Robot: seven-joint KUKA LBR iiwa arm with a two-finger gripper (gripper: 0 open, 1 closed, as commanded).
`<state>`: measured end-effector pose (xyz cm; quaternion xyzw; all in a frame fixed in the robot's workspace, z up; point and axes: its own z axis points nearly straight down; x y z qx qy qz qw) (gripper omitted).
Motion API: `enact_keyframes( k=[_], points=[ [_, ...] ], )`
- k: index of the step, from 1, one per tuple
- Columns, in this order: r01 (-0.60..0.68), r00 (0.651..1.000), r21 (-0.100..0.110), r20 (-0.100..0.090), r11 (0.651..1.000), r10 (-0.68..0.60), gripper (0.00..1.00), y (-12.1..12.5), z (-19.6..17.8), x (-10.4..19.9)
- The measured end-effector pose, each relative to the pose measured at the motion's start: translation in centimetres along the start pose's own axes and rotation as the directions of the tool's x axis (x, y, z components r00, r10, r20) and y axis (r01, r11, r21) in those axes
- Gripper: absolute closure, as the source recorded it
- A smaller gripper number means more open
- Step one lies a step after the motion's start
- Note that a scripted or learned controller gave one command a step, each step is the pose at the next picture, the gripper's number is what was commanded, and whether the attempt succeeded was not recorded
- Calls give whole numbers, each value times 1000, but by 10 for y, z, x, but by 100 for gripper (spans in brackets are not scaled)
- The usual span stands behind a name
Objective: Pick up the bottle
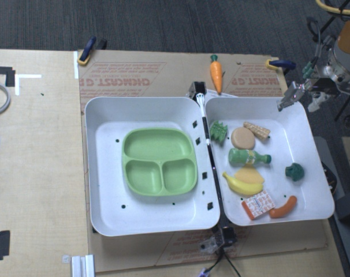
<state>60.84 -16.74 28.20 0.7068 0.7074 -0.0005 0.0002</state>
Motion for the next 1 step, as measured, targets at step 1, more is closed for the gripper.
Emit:
enact_keyframes(
  k=[1],
  points=[
    [2,1000,-1,2,1000,-2,100,0,-10,0]
  ],
)
